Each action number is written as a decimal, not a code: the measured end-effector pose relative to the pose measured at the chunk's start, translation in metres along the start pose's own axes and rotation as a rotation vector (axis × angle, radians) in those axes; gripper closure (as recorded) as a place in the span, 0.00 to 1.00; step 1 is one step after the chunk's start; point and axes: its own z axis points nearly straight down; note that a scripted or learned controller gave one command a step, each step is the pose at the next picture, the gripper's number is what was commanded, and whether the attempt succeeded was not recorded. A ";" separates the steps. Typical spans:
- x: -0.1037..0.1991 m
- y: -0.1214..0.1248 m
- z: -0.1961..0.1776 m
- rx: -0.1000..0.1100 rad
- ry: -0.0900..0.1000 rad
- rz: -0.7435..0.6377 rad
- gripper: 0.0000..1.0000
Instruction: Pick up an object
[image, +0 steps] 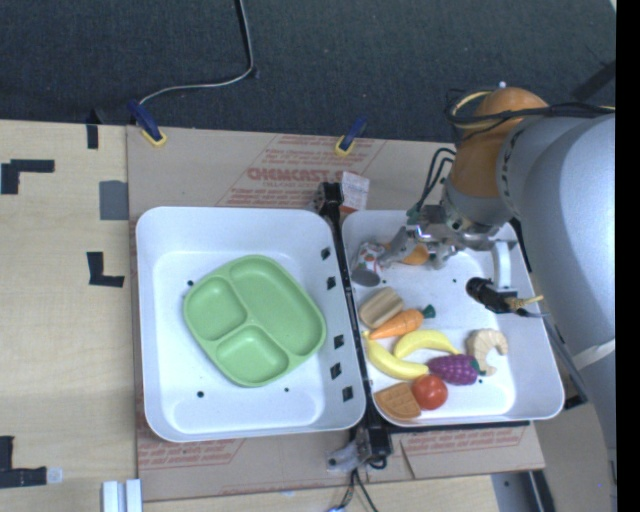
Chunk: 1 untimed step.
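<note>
The right bin (530, 395) holds toy food: a tan bread piece (380, 305), a carrot (398, 323), two bananas (396, 360), purple grapes (455, 370), a red tomato (431, 390), a brown biscuit (398, 403) and a beige piece (488, 345). My gripper (377, 256) is low over the bin's far left corner, just above the bread piece. A small orange item (415, 257) lies right beside the gripper body; whether it is held is not visible.
The left bin (160, 250) holds a green divided plate (255, 318). A black part (486, 292) hangs off the arm over the right bin. The divider (340, 300) between the bins lies just left of the gripper. The arm's grey body (580, 230) covers the right side.
</note>
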 end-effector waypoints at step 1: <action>0.000 0.000 0.000 -0.001 0.000 0.000 0.00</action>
